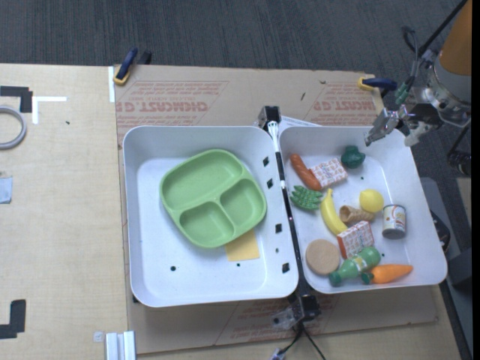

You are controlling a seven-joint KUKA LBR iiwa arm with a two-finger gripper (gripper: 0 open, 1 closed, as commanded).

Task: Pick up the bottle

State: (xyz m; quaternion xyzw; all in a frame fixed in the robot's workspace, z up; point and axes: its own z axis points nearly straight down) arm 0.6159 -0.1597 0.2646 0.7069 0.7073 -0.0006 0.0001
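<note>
Nearest the lens, the green bottle (354, 266) is seen lying in the right bin (427, 201), well below the gripper (391, 126), beside a carrot (390, 273). Over that bin's upper rim the gripper is poised, fingers parted, holding nothing. A green plate (214, 207) is held by the left bin (135, 223).

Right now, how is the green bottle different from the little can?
The bottle is green and long; the can is white with a label, short and stubby. The bottle lies on its side by the carrot; the can sits further up, by the bin's right wall. Both are in the right bin.
</note>
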